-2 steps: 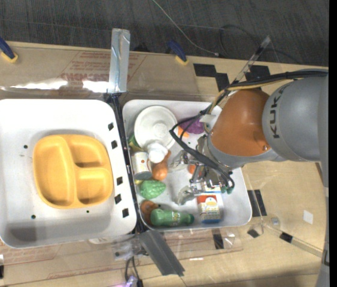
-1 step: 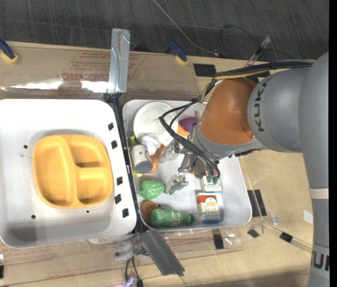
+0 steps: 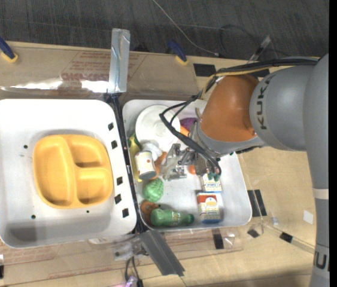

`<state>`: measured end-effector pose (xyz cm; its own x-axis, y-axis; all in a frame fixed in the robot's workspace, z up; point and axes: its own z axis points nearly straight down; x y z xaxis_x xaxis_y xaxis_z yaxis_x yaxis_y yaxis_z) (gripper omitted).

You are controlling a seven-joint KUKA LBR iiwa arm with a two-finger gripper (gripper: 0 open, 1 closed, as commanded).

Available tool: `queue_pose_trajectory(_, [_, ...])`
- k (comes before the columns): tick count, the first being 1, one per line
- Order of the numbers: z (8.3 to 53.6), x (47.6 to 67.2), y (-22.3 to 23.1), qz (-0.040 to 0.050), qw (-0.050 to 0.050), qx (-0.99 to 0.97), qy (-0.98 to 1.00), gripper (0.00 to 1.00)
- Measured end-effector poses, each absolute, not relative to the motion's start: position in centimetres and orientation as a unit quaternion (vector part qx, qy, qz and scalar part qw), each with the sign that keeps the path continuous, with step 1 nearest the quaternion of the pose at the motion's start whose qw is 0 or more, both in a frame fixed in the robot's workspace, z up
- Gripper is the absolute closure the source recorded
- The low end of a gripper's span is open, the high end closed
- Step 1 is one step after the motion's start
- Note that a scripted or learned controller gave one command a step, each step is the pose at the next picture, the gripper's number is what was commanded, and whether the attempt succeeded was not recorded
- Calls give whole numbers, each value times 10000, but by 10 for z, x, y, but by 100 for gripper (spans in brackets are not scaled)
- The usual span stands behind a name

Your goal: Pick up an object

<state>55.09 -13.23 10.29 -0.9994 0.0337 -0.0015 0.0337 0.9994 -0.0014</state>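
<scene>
- While your arm (image 3: 276, 109) reaches in over the right bin (image 3: 240, 178), the tool (image 3: 177, 163) sits low among the clutter near the bin's middle, and you can't tell from this slant what its grip is doing.
- Around it you have a white plate (image 3: 150, 121), a small jar (image 3: 145, 163) with an orange label, a green ball (image 3: 153, 190), a green bottle (image 3: 171, 218) lying flat at the near wall, and two small cartons (image 3: 210, 201).
- Each of these rests on the bin floor; nothing looks lifted, so judge the pick as not yet made.
- Your left bin (image 3: 6, 178) holds a yellow divided tray (image 3: 72, 169), well apart from the tool.
- What's left: a secure grasp on one item, then a lift.
</scene>
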Motion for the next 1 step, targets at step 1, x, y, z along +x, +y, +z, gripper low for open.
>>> queue_pose_trajectory(1, [252,561,-118,-3,42,2033,9791,100])
